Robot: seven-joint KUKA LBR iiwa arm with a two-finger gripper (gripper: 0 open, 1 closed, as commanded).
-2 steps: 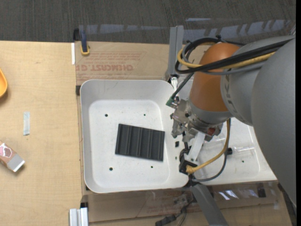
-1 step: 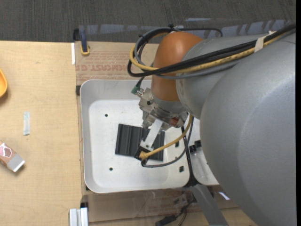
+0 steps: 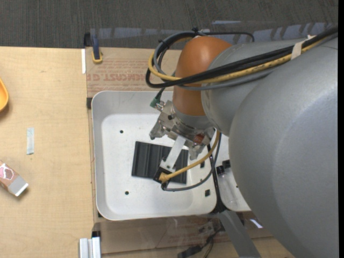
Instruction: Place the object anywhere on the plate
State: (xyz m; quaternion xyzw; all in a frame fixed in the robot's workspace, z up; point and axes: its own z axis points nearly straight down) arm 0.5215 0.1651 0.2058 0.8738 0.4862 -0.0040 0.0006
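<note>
One black slab (image 3: pixel 146 160), flat, rectangular, ribbed, lying in one white bin (image 3: pixel 107 144); one gripper (image 3: pixel 180 133) over its right part, open or closed: cannot tell.

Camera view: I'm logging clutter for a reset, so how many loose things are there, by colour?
Black: 1, ribbed slab in the white bin
Orange: 1, orange thing at the left edge
Grey: 1, small strip
Pink and white: 1, packet
Total: 4
</note>
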